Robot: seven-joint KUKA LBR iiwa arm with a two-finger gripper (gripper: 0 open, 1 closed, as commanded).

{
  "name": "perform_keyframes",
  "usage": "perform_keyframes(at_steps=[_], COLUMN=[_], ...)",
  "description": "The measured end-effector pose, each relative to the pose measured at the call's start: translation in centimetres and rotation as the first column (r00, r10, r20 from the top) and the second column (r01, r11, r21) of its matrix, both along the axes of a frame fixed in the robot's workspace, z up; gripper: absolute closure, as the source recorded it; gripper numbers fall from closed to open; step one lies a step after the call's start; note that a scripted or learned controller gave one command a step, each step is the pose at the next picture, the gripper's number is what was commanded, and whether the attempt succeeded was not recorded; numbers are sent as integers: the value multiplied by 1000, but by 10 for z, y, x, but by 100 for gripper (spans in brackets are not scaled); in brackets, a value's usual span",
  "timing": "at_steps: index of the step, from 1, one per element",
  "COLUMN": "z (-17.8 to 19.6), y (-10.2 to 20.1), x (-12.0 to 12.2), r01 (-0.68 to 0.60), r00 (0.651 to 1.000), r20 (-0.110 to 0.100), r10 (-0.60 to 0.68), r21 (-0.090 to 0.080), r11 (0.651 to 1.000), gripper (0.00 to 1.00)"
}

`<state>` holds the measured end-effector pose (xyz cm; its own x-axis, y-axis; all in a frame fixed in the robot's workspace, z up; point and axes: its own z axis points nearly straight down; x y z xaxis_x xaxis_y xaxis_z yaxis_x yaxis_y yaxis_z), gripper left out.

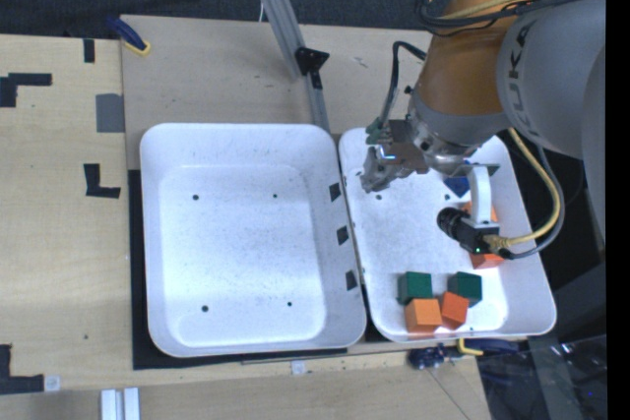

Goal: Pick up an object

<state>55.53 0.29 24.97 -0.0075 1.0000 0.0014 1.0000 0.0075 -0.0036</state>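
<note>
From above, my claw (379,174) hangs over the right bin's (394,236) smooth white floor; whether it is open, I cannot tell. Near the bin's front edge sit blocky cubes: two green (414,284), two orange (424,314), packed close.

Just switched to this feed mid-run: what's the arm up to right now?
The arm's gripper sits over the upper left of the right bin, with nothing visibly between its fingers. The blocks lie near the bin's lower edge: two green blocks and two orange blocks, clustered together. A blue object peeks out under the wrist. The left bin sits alongside.
</note>
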Motion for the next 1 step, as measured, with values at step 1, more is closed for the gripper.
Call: perform_keyframes(at_steps=[1], z=[-9], y=[60], x=[-20], r01=[0], r00=[1000], r20=[-1], r10=[0], r21=[-1], r11=[1000], gripper=[100])
